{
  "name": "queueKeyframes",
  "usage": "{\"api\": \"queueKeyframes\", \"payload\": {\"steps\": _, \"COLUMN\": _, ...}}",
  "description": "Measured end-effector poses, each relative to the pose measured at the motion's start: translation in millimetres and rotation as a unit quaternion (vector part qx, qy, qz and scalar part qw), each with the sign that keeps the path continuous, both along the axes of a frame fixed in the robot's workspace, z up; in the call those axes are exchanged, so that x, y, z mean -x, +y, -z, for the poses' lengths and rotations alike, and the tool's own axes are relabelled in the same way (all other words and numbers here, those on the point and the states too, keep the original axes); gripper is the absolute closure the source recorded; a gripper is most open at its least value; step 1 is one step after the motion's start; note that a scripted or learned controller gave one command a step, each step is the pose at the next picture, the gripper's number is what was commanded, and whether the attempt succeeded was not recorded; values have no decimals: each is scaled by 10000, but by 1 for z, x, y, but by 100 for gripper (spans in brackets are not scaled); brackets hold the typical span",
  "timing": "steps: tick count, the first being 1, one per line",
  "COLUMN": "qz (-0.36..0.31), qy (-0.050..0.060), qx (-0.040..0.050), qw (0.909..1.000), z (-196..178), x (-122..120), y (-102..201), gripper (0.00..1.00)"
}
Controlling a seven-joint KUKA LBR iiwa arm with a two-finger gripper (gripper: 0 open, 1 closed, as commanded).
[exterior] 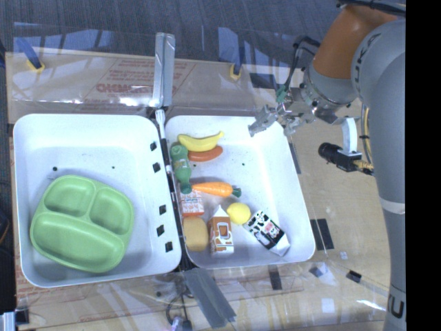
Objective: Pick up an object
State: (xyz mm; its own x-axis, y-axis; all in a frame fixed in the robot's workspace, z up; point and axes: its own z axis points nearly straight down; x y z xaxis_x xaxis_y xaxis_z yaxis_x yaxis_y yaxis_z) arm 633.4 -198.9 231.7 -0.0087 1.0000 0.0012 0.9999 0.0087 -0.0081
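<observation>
Two white bins side by side on the bench. Left bin: holds a green tray with compartments, lying toward 7 o'clock of the bin floor.

Right bin: holds all the loose items, crowded along its left half.
- Banana at 11 o'clock, lying crosswise.
- Sausage just below, touching or nearly touching the banana.
- Green bottle at 9 o'clock, lengthwise against the left wall.
- Carrot near the centre, tip pointing to 9 o'clock, green end to 3 o'clock.
- Small red box at 8 o'clock, just under the carrot.
- Tan block at 7 o'clock, by the near-left corner.
- Orange carton at 6 o'clock, just beside the tan block.
- Lemon touching the orange carton's upper right.
- Cow-print carton at 5 o'clock, tilted, close to the lemon.

Arm entering from 3 o'clock of the view, orange band uppermost. Gripper over the right bin's 1 o'clock corner, near the rim, well apart from every item; nearest is the banana, at its 9 o'clock. Cannot tell whether spread or pressed together. Nothing seen held in it.
</observation>
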Motion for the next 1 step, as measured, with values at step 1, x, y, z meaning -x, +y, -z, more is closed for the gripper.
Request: {"api": "queueKeyframes", "payload": {"steps": 1, "qz": 1168, "qy": 9, "qx": 2, "qw": 9932, "z": 107, "x": 53, "y": 12, "gripper": 0}}
